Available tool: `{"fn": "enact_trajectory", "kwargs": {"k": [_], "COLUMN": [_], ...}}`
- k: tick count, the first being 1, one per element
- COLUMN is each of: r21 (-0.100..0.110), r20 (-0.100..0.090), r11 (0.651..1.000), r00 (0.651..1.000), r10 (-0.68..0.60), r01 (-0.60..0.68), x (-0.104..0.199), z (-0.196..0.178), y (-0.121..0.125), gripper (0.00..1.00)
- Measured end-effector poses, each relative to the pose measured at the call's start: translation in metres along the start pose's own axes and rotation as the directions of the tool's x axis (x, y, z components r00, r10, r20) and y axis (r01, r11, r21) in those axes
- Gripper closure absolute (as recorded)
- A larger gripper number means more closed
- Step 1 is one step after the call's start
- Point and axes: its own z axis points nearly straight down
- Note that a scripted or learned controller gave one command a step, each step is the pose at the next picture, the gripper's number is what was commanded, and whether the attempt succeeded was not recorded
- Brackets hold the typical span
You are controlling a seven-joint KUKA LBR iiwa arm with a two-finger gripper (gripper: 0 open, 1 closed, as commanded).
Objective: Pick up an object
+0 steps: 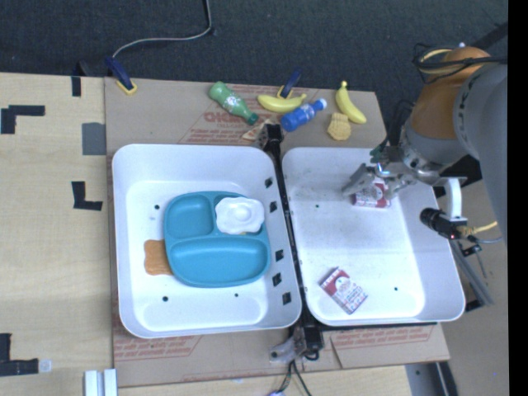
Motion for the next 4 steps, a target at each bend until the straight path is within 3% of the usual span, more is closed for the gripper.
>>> {"fn": "enact_trajectory", "kwargs": {"k": [1,2,3,4], "r21": [-0.015,-0.018,-0.006,-0.006], "r20": [0.005,0.003,-0.001,0.001], "r11": [1.000,1.000,1.000,1.000], "r00": [1.000,1.000,1.000,1.000], "r10": [-0.001,-0.004,-0.003,-0.001], "r01": [0.001,0.004,0.003,0.001], "x": [0.023,0.019,0.065,0.072], "z": [0.046,0.046,0.052,0.052], "y": [0.015,0.013,0.038,0.042], "gripper": [0.00,0.00,0.00,0.00]}}
